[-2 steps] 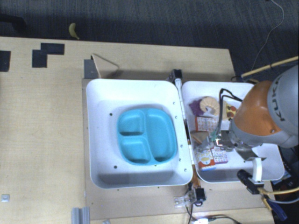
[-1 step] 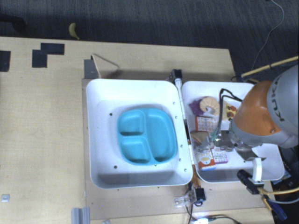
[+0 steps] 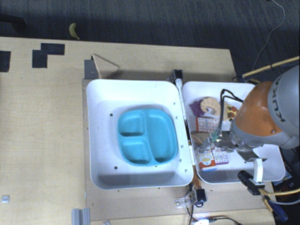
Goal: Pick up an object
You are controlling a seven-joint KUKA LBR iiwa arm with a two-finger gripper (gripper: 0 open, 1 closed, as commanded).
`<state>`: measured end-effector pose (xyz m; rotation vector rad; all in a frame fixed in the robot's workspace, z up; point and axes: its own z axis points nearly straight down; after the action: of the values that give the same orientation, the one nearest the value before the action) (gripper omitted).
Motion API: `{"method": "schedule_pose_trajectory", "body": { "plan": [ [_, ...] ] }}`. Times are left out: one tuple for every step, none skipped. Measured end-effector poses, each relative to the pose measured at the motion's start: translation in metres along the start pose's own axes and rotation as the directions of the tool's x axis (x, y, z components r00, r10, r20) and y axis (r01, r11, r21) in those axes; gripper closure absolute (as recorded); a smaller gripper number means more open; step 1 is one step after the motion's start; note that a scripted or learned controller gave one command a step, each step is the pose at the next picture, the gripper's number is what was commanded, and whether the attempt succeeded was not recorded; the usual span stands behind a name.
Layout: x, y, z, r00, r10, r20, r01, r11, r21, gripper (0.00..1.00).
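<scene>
The right bin (image 3: 190, 92) holds several small packaged items: a purple and tan piece (image 3: 205, 106) near the back, a pink printed packet (image 3: 205, 123), and a red and white card (image 3: 212, 159) near the front. My gripper (image 3: 216, 141) reaches down among these items from the right, below the orange wrist band (image 3: 253, 114). Its fingers are hidden in the clutter under the wrist.
The left bin (image 3: 101, 107) holds a blue three-compartment tray (image 3: 146, 135). A black divider bar (image 3: 183, 108) runs between the bins. Dark tape patches (image 3: 46, 54) lie on the bench at the back left. Cables and clips hang at the front edge (image 3: 197, 198).
</scene>
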<state>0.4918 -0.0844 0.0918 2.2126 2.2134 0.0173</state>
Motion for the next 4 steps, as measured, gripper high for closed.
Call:
{"method": "schedule_pose_trajectory", "body": {
  "plan": [
    [0.0005, 0.0, 0.0001, 1.0, 0.0, 0.001, 0.0, 1.0, 0.0, 0.0],
    [0.0001, 0.0, 0.0001, 1.0, 0.0, 0.0, 0.0, 1.0, 0.0, 0.0],
    [0.0005, 0.0, 0.0001, 1.0, 0.001, 0.001, -0.001, 1.0, -0.001, 0.0],
    [0.0006, -0.0001, 0.0002, 1.0, 0.001, 0.001, -0.001, 1.0, -0.001, 0.0]
  ]
}}
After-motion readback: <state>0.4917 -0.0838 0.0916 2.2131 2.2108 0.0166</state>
